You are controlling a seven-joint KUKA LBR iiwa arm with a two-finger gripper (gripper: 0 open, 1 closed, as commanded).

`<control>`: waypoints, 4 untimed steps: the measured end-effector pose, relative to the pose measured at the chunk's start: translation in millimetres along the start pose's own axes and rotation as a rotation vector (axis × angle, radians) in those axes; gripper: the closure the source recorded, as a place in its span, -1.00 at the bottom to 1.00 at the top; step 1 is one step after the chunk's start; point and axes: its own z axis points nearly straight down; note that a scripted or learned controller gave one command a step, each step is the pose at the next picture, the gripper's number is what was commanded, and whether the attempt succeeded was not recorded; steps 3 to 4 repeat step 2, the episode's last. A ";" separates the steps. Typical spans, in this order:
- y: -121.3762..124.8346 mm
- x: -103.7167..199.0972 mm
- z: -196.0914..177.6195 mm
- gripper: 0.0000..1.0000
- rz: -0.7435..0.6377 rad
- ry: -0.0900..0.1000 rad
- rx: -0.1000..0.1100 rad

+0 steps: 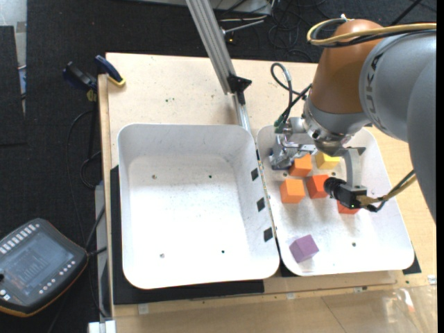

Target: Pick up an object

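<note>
Fingers (282, 156) low in the right shallow white bin (388, 259); spread or pressed, can't tell. Small orange cube (302, 165) just at their 3 o'clock, on the bin floor. Pick apparently still pending.

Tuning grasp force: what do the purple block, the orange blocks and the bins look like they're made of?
Purple block: matte, soft-edged, no glare; probably foam, possibly painted wood.
Orange blocks: same flat, saturated finish; likely the same material.
Bins: smooth white with rounded moulded rims and a faint sheen; looks like formed plastic, though enamelled metal can't be ruled out.
</note>
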 end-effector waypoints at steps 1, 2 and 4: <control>11.7 49.5 4.8 1.00 0.000 0.000 -0.001; 31.3 89.2 3.4 1.00 0.001 0.001 -0.002; 31.3 89.2 3.4 1.00 0.001 0.001 -0.002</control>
